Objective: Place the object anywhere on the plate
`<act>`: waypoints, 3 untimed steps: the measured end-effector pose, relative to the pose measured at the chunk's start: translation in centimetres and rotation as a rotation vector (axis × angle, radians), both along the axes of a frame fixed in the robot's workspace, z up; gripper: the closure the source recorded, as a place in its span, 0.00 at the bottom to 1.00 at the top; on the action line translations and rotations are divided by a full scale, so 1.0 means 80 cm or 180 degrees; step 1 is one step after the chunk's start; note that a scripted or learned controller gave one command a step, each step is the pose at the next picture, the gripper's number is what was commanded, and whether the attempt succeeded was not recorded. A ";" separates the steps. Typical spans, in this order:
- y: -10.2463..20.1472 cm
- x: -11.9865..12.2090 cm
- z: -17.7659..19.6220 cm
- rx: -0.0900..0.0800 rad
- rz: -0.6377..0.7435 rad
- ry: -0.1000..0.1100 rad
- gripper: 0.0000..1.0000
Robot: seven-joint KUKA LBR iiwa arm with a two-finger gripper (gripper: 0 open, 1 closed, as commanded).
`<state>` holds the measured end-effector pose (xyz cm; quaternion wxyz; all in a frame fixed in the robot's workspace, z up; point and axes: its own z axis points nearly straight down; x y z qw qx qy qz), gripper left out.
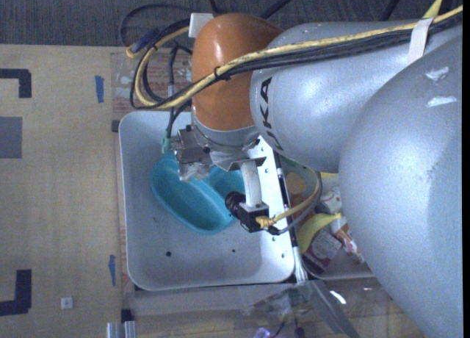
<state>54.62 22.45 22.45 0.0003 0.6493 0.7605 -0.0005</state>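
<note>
Hovering over the blue plate (189, 197) in the white bin (147, 256), claw (185, 159) state unclear

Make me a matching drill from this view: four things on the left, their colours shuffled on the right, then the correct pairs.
Things:
1. plate
2. bin
3. wrist band
4. cable along the arm

Colours:
A. orange
B. yellow
C. blue
D. white

Pairs: 1-C, 2-D, 3-A, 4-B
</note>
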 end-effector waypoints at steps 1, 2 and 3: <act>-0.006 -0.028 0.001 -0.0001 0.0935 0.0022 1.00; -0.009 -0.083 0.037 0.0002 0.1900 0.0021 1.00; -0.006 -0.083 0.000 0.0007 0.2907 0.0019 1.00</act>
